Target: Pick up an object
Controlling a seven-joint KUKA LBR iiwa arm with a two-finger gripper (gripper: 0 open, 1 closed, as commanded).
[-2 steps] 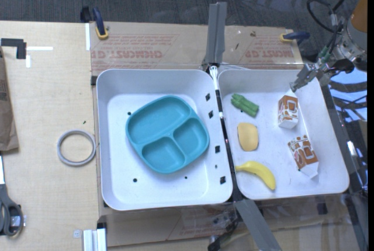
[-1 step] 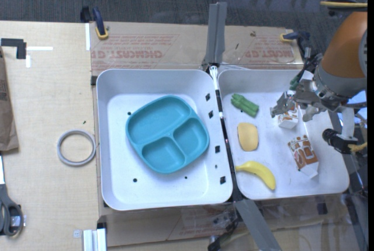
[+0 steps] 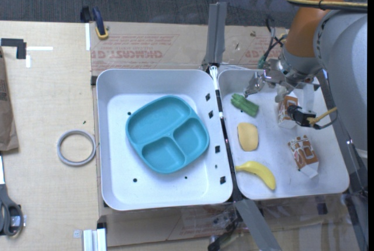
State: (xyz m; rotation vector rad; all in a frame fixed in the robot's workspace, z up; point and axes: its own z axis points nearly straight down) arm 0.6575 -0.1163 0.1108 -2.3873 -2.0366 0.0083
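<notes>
My gripper [image 3: 269, 89] hangs over the back of the right bin [image 3: 334, 184] with its fingers spread and nothing between them. A green pickle-shaped piece [image 3: 244, 104] lies just below and left of the left fingertip. A small orange-and-white carton [image 3: 287, 108] lies right under the right fingertip. Whether the fingertip touches it is unclear. Further forward lie a pale yellow rounded piece [image 3: 248, 136], a banana [image 3: 258, 174] and a second orange-and-white carton [image 3: 304, 155].
The left bin [image 3: 111, 185] holds a blue divided plate [image 3: 168, 133]. On the bench to the left lie a grey tape ring [image 3: 76, 147] and scissors [image 3: 9, 216]. A grey post [image 3: 216, 34] stands behind the wall between the bins.
</notes>
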